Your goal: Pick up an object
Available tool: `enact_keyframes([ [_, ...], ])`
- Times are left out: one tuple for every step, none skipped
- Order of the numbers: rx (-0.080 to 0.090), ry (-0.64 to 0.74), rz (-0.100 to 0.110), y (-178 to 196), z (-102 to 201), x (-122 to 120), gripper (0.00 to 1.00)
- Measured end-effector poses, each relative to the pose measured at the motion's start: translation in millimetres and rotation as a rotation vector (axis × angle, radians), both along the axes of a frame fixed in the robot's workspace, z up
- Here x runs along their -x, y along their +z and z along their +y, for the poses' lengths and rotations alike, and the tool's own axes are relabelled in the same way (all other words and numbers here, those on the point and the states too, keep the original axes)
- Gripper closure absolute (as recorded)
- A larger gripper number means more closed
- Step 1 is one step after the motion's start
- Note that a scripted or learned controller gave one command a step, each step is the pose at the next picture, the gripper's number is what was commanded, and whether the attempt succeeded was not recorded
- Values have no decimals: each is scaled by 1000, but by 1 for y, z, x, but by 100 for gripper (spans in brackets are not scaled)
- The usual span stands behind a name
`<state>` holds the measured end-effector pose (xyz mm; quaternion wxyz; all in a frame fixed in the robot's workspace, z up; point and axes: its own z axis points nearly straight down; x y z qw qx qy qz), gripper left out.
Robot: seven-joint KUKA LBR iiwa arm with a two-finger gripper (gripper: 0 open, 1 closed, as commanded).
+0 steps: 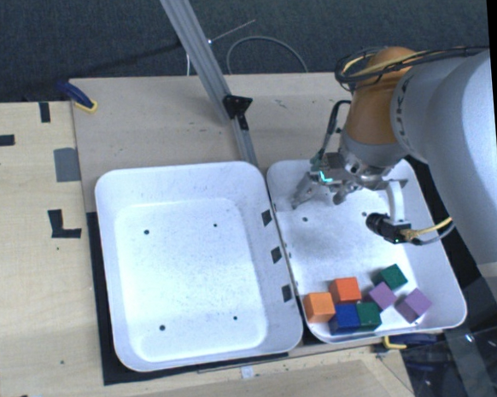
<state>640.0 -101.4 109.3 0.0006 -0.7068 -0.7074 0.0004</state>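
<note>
Your hand (321, 189) hovers in the right bin (320, 230), well apart from the blocks (359, 303); I cannot tell its state. Tightly packed blocks could make you miss.

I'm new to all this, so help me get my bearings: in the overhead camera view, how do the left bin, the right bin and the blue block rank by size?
1. Left bin, the largest as seen.
2. Right bin, narrower and partly covered by the arm, so its full extent is unsure.
3. Blue block, by far the smallest.

A slanted metal bar (203, 56) — clamp-footed (black) — crosses the bench (32, 279).
</note>
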Motion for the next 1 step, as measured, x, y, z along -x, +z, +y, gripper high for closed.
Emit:
enact_keyframes([
  [0,0,0,0,0,0,0],
])
